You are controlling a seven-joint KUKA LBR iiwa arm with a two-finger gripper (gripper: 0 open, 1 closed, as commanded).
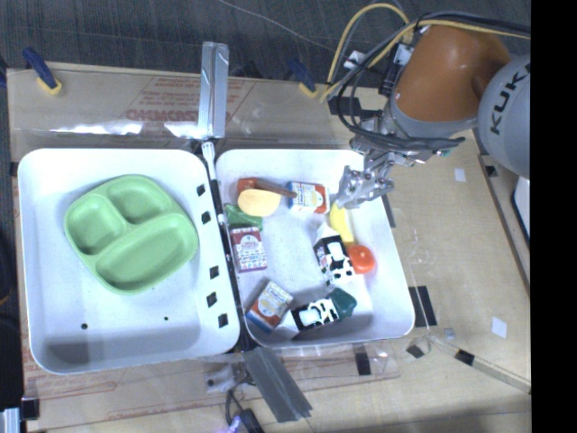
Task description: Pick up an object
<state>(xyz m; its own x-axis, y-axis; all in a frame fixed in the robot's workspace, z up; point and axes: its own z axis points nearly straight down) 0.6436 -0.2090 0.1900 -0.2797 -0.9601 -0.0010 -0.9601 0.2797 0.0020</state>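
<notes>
My gripper (359, 190) hangs over the upper right corner of the right bin (379, 323), its fingers open with nothing between them. Just below it lies a yellow banana-like piece (340, 222). Further down sit an orange-red ball (361, 259) and a black-and-white cow toy (334, 260). A small carton with a red label (307, 197) and a yellow-and-red toy (255, 199) lie to the gripper's left. A red packet (248, 247), a small orange box (270, 304) and a second black-and-white toy with green (321, 313) lie lower in the bin.
The left bin (54, 332) holds a green divided plate (132, 231). A metal divider bar (213, 88) stands between the bins at the back. Yellow and black cables (361, 48) loop above the wrist.
</notes>
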